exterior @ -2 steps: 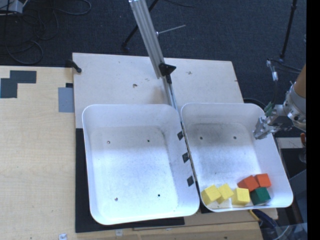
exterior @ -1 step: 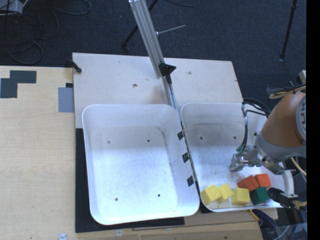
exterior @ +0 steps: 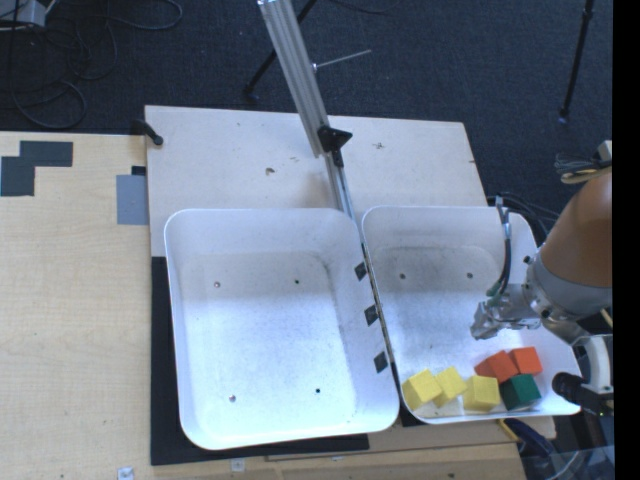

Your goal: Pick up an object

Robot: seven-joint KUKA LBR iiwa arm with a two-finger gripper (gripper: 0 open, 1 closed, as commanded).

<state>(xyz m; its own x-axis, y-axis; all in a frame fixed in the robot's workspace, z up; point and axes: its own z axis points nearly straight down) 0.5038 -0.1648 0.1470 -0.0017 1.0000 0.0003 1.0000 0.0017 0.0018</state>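
Six small blocks [exterior: 478, 380], yellow, orange, green, right bin [exterior: 430, 258] corner, pincer [exterior: 490, 325] state unclear

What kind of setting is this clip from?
Likely a robotics lab: two white bins on a bench, coloured blocks for grasp trials, the arm's gripper over them, cables and stands on dark carpet.

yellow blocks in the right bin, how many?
3, all in the near corner of the right bin: one yellow block furthest left, a second just right of it, a third beside the green block. More may hide beneath the arm.
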